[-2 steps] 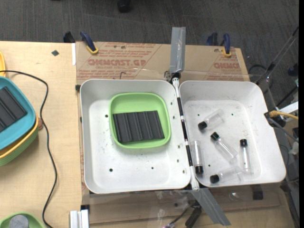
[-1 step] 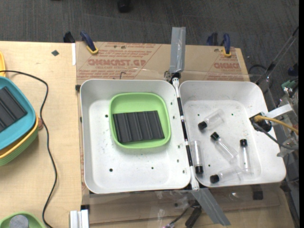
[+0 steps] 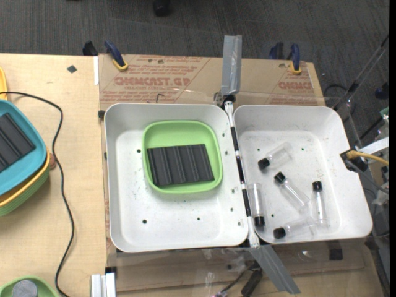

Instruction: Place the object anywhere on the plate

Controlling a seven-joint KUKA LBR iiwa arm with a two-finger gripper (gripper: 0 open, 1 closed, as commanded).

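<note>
A stack of teal and yellow trays [image 3: 15, 159] sits at the left edge of the pale wooden surface [image 3: 43, 85], with a black cable [image 3: 62, 166] looping past it. The left white bin [image 3: 114, 166] holds the green plate [image 3: 151, 136], which carries a dark ribbed insert [image 3: 179, 164]. In the right white bin [image 3: 346, 135], clear black-capped vials [image 3: 289, 188] lie scattered on their sides, well apart from the plate, with none on it. Printed cardboard [image 3: 185, 73] is clamped behind both bins. How the pincer stands cannot be told.
</note>
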